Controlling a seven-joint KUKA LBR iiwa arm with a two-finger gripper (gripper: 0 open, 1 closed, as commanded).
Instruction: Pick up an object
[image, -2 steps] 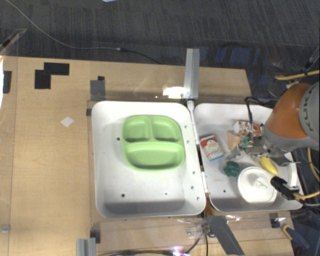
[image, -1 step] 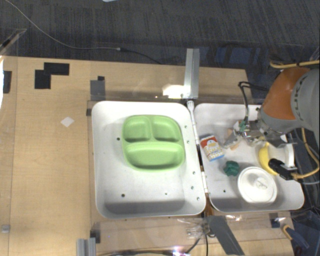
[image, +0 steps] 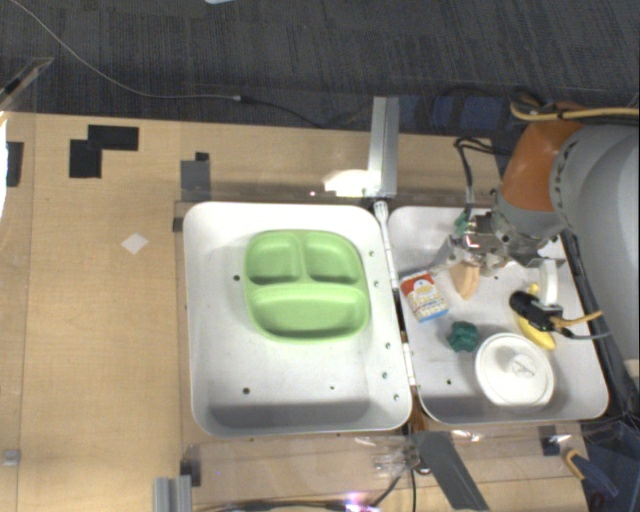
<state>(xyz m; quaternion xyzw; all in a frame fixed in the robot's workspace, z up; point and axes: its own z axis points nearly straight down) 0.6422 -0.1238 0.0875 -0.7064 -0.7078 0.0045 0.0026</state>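
A wooden bench (image: 90, 330) bears two white bins (image: 215, 300) side by side.

A pale tan, rounded wedge-shaped object (image: 466, 279) hangs just beneath the gripper (image: 468, 256), upright and tapering downward, over the right white bin (image: 580, 400); whether the fingers actually clasp it cannot be told.

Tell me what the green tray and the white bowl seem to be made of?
Green tray: probably moulded plastic, matte, one even colour with soft rounded compartments. White bowl: also looks like plastic, smooth with a slight sheen, though ceramic cannot be ruled out from here.
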